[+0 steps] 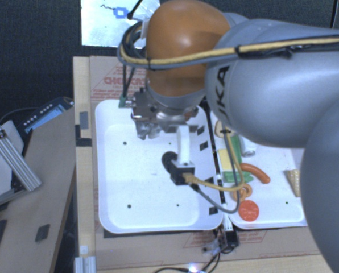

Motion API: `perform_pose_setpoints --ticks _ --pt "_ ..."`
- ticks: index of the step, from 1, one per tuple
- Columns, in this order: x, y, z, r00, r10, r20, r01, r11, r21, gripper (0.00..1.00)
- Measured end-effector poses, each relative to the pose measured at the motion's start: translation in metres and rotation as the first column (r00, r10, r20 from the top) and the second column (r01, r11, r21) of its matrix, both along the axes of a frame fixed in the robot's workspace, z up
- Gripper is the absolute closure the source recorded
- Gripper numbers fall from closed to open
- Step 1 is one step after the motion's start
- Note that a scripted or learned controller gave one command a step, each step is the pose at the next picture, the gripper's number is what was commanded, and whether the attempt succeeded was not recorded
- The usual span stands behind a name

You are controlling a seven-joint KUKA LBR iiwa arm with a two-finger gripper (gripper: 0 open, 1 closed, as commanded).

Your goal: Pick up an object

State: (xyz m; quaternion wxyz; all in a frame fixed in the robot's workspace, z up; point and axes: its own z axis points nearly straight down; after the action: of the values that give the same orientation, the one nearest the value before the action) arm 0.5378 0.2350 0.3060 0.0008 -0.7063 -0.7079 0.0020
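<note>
Gripper (148, 128) sits over the upper part of the left bin (118, 212), tucked under the arm's orange band (184, 44), and we can't tell from up here whether it's released or clenched. The wrist hides it.

The things to pick lie across in the right bin (283, 219), lower right of centre. We've got an orange carrot-shaped piece (256, 173), a green piece (238, 178) touching it, and a red-orange disc (249, 210) below them near the front rim. A tan piece (293, 182) peeks out at the frame's right, partly behind the arm.

We'd call the disc the cleanest target, since it lies apart from the pair. We'd carry the gripper high over the walls between the bins, centre on one piece, come straight down and close only once astride it. Going for the touching pair risks shoving both.
</note>
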Motion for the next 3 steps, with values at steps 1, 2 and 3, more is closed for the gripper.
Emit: perform_pose_setpoints --ticks 1,2,3 --pt "-0.038 0.0 0.172 1.0 0.005 0.022 -0.005 1.0 0.012 1.0" --pt "-0.012 -0.001 0.168 1.0 -0.002 0.008 0.002 1.0 0.003 1.0" --pt "0.043 -0.001 0.164 1.0 -0.003 0.007 0.003 1.0 0.002 1.0"
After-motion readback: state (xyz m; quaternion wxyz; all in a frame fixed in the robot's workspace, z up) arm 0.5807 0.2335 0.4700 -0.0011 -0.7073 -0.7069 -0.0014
